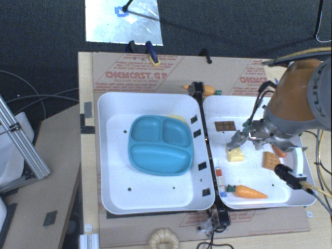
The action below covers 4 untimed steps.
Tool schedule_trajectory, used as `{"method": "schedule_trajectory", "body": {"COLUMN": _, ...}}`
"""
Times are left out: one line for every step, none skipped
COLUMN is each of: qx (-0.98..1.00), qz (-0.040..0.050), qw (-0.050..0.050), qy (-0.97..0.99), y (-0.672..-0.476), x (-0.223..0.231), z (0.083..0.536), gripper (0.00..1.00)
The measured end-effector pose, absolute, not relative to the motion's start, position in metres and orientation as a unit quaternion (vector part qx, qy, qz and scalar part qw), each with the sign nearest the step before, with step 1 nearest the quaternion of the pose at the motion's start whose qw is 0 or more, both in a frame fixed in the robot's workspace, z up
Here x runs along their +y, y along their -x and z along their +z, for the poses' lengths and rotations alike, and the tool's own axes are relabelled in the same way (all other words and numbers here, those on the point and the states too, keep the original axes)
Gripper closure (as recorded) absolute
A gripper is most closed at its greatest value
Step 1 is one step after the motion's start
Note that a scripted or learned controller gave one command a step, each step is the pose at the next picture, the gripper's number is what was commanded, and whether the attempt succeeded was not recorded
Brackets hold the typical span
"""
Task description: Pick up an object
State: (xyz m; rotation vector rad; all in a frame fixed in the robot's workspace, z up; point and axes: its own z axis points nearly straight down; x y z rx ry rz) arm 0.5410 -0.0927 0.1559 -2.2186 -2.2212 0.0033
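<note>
The gripper [239,140] hangs low in the right bin [295,196], its fingers spread just above a pale yellow cheese wedge [236,155], not gripping it. A chocolate bar [225,126], cracker [270,161] and carrot [250,192] lie nearby; a blue divided plate [161,144] sits in the left bin [116,191]

Lighting: even, moderately bright, from overhead. Glare: strong on the foil sheet [123,13] at top; white bins [155,193] ran near overexposed. Shadows: soft, short beneath the blue divided plate [161,144]. Focus: mildly soft overall; dark floor surround stayed dim, grainy.
</note>
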Motion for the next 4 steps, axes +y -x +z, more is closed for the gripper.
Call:
{"method": "schedule_trajectory", "body": {"qx": -0.707, "qz": 0.0013, "qw": 0.002, "qy": 0.707, "y": -0.541, "x": -0.093, "z": 0.093, "gripper": 0.0}}
{"method": "schedule_trajectory", "body": {"qx": -0.707, "qz": 0.0001, "qw": 0.001, "qy": 0.707, "y": -0.541, "x": -0.092, "z": 0.084, "gripper": 0.0}}
{"method": "schedule_trajectory", "body": {"qx": -0.707, "qz": -0.0009, "qw": 0.0, "qy": 0.707, "y": -0.542, "x": -0.092, "z": 0.095, "gripper": 1.0}}
{"method": "schedule_trajectory", "body": {"qx": -0.707, "qz": -0.0014, "qw": -0.002, "qy": 0.707, "y": -0.545, "x": -0.1, "z": 0.141, "gripper": 1.0}}
